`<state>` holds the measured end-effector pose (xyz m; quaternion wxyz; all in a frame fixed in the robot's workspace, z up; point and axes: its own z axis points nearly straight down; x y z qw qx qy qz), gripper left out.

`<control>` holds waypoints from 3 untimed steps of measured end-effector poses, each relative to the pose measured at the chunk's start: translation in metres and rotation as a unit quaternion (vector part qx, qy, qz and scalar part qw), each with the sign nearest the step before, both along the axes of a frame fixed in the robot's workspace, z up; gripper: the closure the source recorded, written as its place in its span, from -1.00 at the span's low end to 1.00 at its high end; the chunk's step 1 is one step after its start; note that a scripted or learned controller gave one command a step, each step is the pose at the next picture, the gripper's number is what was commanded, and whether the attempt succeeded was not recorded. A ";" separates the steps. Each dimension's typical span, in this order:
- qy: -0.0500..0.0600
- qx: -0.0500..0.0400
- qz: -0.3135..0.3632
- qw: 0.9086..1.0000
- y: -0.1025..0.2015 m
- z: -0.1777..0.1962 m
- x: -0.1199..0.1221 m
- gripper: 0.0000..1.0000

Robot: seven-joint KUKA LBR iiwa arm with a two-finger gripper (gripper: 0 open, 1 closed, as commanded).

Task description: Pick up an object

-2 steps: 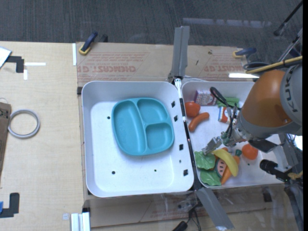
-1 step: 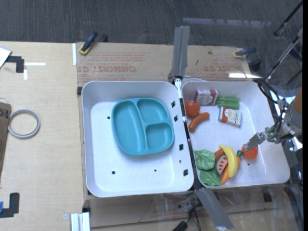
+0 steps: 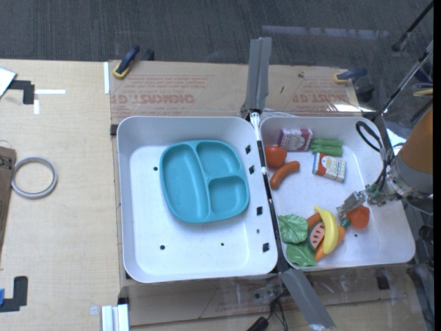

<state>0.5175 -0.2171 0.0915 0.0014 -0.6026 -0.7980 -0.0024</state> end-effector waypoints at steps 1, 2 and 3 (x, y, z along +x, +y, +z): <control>-0.001 -0.002 -0.002 1.000 -0.002 0.009 0.000 1.00; 0.000 -0.003 -0.068 0.998 0.080 0.122 0.074 1.00; 0.001 -0.004 -0.068 0.998 0.079 0.122 0.074 -1.00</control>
